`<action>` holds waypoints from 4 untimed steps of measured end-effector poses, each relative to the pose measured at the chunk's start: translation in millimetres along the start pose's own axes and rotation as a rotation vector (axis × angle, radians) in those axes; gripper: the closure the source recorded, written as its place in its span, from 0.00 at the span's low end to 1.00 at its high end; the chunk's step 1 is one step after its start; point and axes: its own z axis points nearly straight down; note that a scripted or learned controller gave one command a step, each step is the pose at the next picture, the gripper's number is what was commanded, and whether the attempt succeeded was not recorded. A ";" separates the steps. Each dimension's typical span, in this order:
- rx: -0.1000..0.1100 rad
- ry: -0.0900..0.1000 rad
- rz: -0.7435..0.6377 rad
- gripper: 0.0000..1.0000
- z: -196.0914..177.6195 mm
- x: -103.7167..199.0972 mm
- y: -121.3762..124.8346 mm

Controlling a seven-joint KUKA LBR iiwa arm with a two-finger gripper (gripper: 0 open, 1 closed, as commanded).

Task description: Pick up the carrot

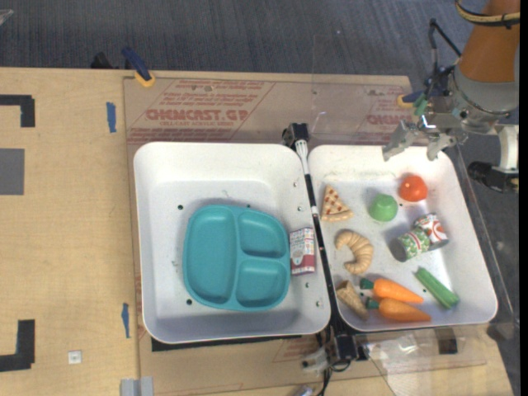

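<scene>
1. Two white bins side by side on a wooden bench [58,246], over a sheet of printed cardboard [206,110]; left bin [157,180] holding a teal divided plate [235,258], with a small labelled bottle [303,250] lying just beside the plate's right edge.
2. Right bin [470,221] crowded with toy food: pizza slice [333,204], croissant [356,250], green ball [383,208], tomato [413,188], printed can [422,236] on its side, green stick [436,287].
3. Two carrots at the near edge of the right bin, lying close together and roughly parallel: upper carrot [398,291], lower carrot [403,309], tips toward the right; a pale scrap [353,297] touching their left ends.
4. Gripper [419,144] poised over the far rim of the right bin, fingers spread wide, holding nothing; well apart from the carrots, so likely at a start or approach pose.
5. Judged next: travel toward the near edge, then descent; crowding by the neighbouring carrot and scrap a likely cause of a poor grasp.
6. Dark grey carpet [247,15] beyond the bench; blue tape tabs [110,115] and black markings [25,110] on the wood.
</scene>
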 end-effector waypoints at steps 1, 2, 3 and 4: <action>0.004 -0.001 -0.090 0.00 38.1 -20.1 -97.5; 0.009 0.003 0.026 0.00 123.0 23.6 -171.2; -0.006 -0.003 0.146 0.00 141.6 47.2 -166.9; -0.015 -0.005 0.147 1.00 133.2 46.6 -162.8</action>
